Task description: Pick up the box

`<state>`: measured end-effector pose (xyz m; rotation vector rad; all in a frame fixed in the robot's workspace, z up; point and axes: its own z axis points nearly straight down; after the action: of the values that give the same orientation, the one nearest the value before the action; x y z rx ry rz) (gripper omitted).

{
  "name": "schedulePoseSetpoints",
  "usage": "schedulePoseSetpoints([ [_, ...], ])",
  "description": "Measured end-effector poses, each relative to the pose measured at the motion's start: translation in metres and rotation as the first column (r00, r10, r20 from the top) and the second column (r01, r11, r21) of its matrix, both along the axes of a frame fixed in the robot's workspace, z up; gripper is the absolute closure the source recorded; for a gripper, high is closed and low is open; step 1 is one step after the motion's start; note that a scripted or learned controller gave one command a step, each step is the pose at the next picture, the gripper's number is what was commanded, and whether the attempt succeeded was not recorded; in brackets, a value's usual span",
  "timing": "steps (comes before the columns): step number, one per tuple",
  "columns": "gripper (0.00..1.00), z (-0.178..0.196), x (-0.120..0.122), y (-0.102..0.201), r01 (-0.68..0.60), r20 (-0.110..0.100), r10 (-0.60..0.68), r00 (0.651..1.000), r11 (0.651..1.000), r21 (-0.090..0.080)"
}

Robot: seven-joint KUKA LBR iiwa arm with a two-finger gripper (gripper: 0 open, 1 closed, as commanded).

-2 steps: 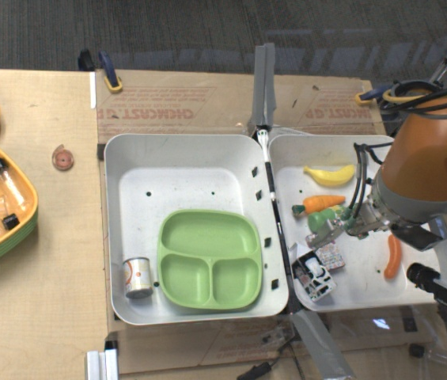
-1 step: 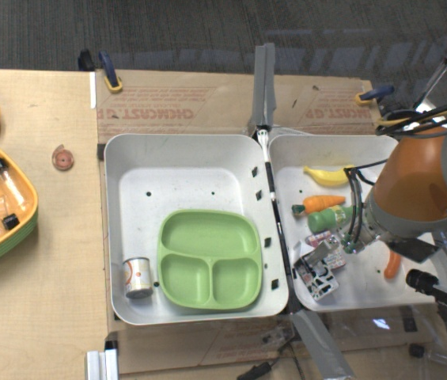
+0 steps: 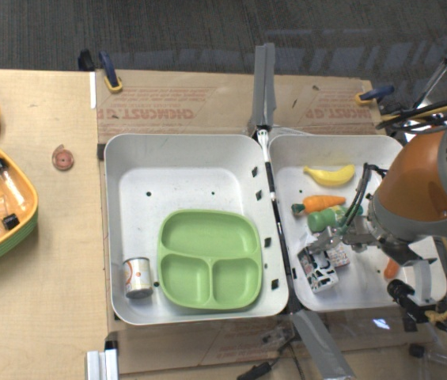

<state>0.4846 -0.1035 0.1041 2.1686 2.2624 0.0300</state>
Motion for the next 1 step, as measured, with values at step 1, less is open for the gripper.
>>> schedulePoseSetpoints([
  [1,1.0,0.0112,0.003,0.0008,0.0,0.007,0.0,1.0,1.0,0.002],
])
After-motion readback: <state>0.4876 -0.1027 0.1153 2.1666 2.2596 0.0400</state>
